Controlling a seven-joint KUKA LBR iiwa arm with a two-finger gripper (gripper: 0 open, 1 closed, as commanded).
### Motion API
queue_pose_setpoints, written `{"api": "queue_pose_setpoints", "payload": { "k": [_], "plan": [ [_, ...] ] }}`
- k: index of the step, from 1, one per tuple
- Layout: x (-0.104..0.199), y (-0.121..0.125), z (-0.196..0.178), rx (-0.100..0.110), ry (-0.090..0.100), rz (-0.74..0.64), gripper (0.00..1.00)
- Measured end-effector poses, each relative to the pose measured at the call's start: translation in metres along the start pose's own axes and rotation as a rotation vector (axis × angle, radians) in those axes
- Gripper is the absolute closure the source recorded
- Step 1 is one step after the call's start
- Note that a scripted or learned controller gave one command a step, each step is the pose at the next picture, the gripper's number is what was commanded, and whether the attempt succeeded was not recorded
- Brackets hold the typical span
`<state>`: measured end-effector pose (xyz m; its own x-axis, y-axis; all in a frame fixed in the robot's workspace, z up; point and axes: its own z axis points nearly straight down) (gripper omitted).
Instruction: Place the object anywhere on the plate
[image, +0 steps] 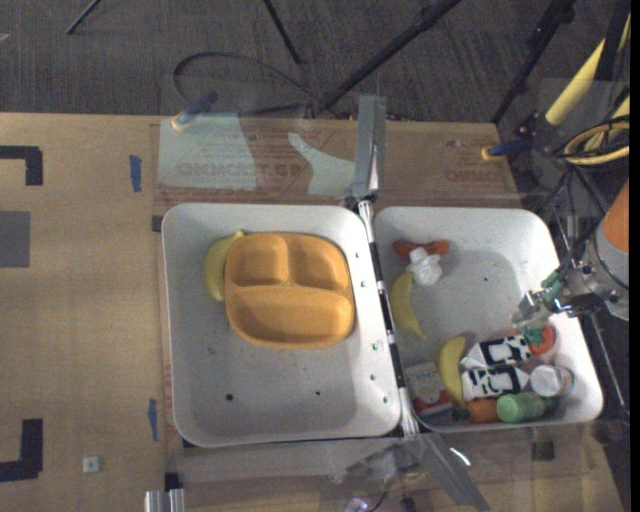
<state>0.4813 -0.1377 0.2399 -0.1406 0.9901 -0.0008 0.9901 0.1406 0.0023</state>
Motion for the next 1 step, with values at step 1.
{"api": "queue_pose_setpoints", "payload": {
  "k": [1],
  "plan": [
    [0.0101,0.0005,-0.0432,0.001,0.000,-0.017,1.00]
  ]
}}
